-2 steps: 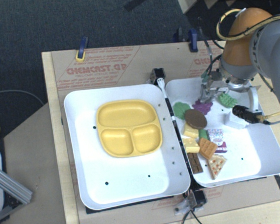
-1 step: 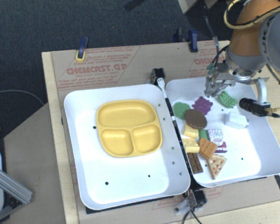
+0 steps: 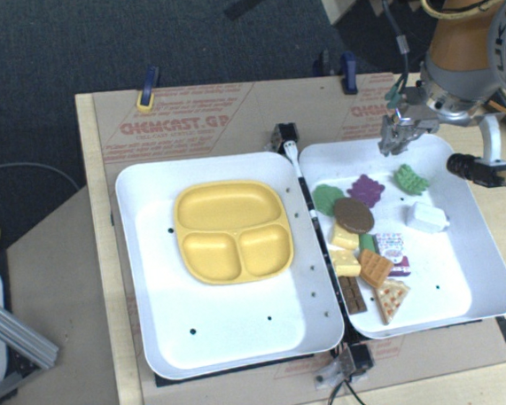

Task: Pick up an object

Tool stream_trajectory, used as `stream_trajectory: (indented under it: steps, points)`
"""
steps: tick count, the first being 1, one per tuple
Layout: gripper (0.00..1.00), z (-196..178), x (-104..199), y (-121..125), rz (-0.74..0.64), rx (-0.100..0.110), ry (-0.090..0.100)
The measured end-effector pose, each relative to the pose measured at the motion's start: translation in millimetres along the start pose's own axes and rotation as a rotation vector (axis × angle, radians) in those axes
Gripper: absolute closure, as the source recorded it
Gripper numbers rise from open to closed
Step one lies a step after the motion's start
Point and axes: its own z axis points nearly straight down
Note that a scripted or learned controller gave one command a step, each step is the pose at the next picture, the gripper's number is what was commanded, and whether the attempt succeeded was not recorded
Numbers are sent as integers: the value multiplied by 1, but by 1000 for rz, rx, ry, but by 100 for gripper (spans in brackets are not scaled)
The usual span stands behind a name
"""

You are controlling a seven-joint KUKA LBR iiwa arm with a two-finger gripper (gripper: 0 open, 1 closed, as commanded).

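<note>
Camera view showed the gripper [image 3: 396, 139] hanging over the far rim of the right bin [image 3: 480, 246], near that bin's back edge. Whether its fingers were apart or closed could not be told, and nothing was seen held in it.

The closest candidate was the green block [image 3: 410, 178], lying just toward the camera from the gripper, its long axis slanting down and to the right. Beside it, further toward the camera, sat a white piece [image 3: 428, 218]. A purple piece [image 3: 367, 190] lay to the left of the green block, apart from it.

The remaining items were crowded along the bin's left wall: a green round [image 3: 327, 198], a brown disc [image 3: 354, 215], yellow blocks [image 3: 345, 243], a pizza slice [image 3: 391, 299]. These touched or overlapped one another, which I judged poor ground for a clean grasp.

Open floor lay around the green block on its right and near sides. The back rim stood near the gripper, leaving little room behind.

The left bin [image 3: 154, 287] held a yellow tray [image 3: 233, 229].
</note>
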Motion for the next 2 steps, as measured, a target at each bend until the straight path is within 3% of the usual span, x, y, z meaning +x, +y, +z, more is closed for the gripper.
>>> stream_trajectory:
  steps: [1,2]
  points:
    - [100,-22,0,1,0,3,1]
    - [100,-32,40,-35,-1,12,3]
